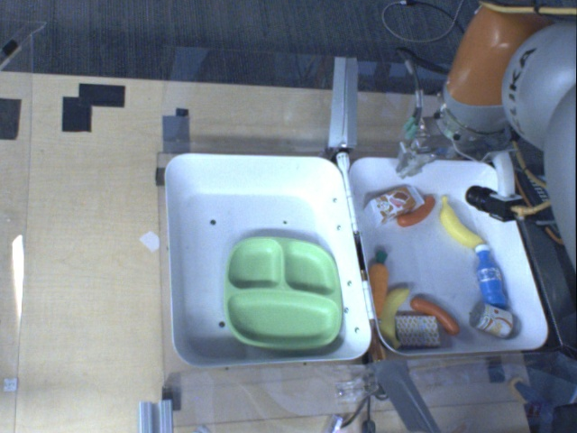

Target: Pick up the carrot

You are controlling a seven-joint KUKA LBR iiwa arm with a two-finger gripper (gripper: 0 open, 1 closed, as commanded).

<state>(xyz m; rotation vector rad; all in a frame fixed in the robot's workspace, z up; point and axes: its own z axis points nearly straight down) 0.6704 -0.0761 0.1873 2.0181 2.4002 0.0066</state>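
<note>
The arm [514, 70] reaches in from the far right, its tool [415, 156] hanging over the far edge of the right bin [534, 318]; whether it is clenched or released, I cannot tell. The left bin [189, 242] holds a green tray [284, 291]. In the right bin, the carrot [379, 282] lies along the left wall, touching a banana [393, 309] by a grater [417, 330]. A second banana [458, 225], a bottle [488, 278] and two sausages [417, 215] lie nearby.

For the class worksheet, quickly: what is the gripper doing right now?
Two-finger gripper: at the far rim of the right white bin, nothing seen between its fingers, apart from the orange carrot; open or closed cannot be told.
</note>
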